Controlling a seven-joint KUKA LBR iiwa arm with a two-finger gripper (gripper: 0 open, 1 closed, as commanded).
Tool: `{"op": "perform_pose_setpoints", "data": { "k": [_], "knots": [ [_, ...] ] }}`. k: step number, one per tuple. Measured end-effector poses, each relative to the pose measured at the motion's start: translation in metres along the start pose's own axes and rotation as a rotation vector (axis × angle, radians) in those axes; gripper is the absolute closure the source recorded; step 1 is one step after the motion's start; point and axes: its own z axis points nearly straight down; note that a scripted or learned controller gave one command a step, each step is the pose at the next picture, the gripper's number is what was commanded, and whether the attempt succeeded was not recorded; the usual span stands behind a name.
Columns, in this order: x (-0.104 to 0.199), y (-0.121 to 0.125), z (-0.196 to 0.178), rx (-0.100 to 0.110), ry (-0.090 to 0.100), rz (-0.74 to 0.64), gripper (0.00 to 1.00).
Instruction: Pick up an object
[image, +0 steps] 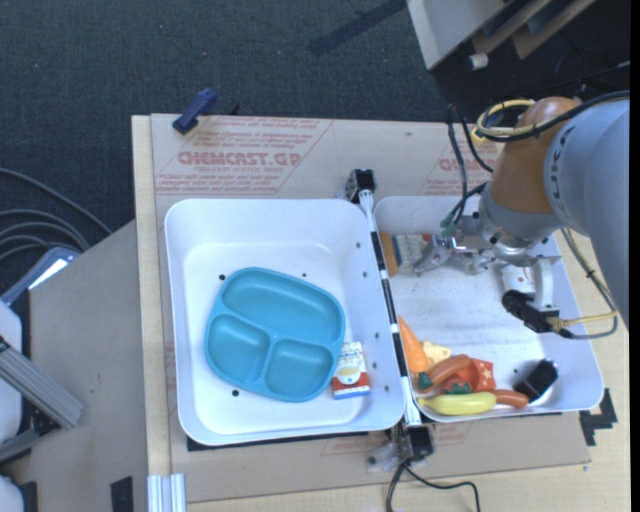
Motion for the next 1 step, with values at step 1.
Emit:
{"op": "perform_pose_setpoints", "data": {
  "k": [1],
  "knots": [
    [0.0184,0.0428,0.0015,0.015,0.0,0.0,0.0]
  ]
}}
